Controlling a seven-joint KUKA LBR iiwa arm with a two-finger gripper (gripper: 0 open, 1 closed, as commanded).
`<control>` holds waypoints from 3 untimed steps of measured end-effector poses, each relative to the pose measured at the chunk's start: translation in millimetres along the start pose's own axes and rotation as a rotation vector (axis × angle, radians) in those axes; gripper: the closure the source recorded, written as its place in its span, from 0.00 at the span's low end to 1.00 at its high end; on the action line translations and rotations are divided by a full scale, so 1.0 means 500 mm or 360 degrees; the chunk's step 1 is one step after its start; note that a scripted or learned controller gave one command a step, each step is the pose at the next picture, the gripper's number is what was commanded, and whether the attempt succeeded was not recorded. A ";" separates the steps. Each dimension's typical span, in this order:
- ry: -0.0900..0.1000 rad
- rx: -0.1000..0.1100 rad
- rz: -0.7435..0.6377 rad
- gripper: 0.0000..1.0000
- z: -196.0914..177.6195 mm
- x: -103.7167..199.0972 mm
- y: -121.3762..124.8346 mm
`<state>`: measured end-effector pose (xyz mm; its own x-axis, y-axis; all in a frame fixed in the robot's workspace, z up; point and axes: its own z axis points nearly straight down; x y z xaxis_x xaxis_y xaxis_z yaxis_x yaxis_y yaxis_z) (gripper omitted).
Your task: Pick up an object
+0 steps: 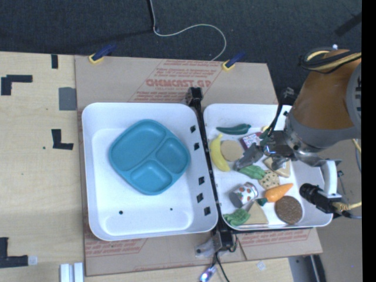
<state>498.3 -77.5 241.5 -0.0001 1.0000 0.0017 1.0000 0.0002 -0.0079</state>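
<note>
Dark carpet fills the top of the frame, and below it you see a pale wooden bench covered by a sheet of printed cardboard [176,81] held with blue and yellow clamps. Two shallow white bins sit side by side on the cardboard.

You will find the left bin [97,157] at the frame's centre left. It holds a blue divided plate [149,156], lying flat and turned at an angle.

You will find the right bin [223,111] at the centre right, crowded with toy food. A yellow banana [218,154] lies along its left side, with a dark green chilli pepper [234,129] above it. An orange carrot [276,192] and a round brown cookie [288,210] lie toward the lower right, and a green leafy piece [236,218] sits at the bottom edge.

The grey and orange arm [326,104] enters from the right of the frame. Its gripper [251,155] hangs low over the middle of the right bin, just beside the banana and above a green vegetable piece [254,171]. The dark fingers look spread apart, with nothing visibly between them.

Judging by this, the pick is not yet done. The gripper is down among the objects, but the closing and the lift remain. No object looks raised; all appear to rest in the bin.
</note>
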 end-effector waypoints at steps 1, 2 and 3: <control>-0.0001 -0.0008 -0.0003 1.00 -0.023 -0.001 0.005; 0.0002 0.0000 -0.0013 1.00 0.065 0.163 -0.033; 0.0001 -0.0030 -0.0010 1.00 -0.170 0.217 -0.017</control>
<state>490.5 30.8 326.6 -0.0062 1.0000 0.0021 0.9999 0.0062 0.0109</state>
